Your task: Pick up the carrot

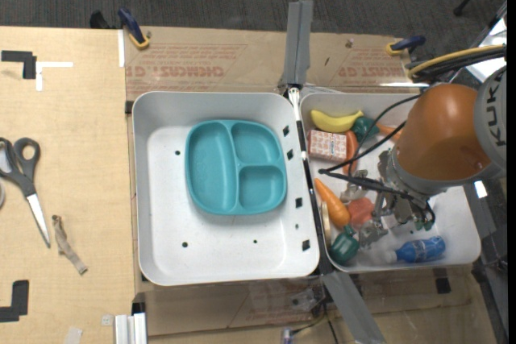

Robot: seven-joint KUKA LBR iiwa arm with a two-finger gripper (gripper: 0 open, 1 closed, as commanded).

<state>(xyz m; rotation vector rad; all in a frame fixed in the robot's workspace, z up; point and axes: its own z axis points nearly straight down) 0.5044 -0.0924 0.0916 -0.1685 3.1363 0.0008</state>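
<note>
Orange and tapered, the plastic toy carrot (332,202) is lying in the right white bin (459,254), close against the wall that this bin shares with the left white bin (153,197). You are seeing the gripper (377,231) hanging low just right of the carrot, but its metal parts are blurring into the clutter, so I cannot tell if it is open or closed, and nothing is showing as held.

The risk, as I am judging it: things are crowding the carrot. A reddish toy piece (360,210) is touching its right side, and a dark green toy (343,247) is sitting just below its thick end, so a closing grip could be catching a neighbour instead, or be pushing the carrot against the wall and slipping off.

Above the carrot, a red and white small box (328,144) and a yellow toy banana (336,121) are resting. A blue toy bottle (419,250) is lying further right. A teal divided plate (236,167) is sitting in the left bin, well apart from the carrot.
</note>
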